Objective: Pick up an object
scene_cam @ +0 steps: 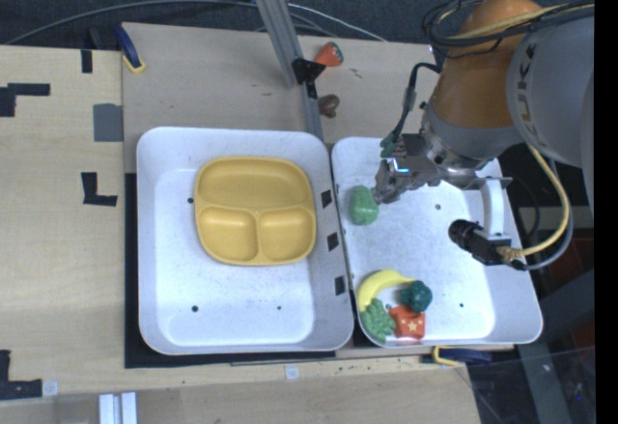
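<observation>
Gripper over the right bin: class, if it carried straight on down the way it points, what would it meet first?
Most likely the green object, just below-left of the gripper; depth is unclear.

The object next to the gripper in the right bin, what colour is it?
Green: a small rounded object beside the gripper, seen in the camera view.

The grey arm [555,84] carries dark capital letters on its casing near the orange band, seen at a slant; they seem to read "KUKA", partly cut off. No other text or number is readable.
</observation>
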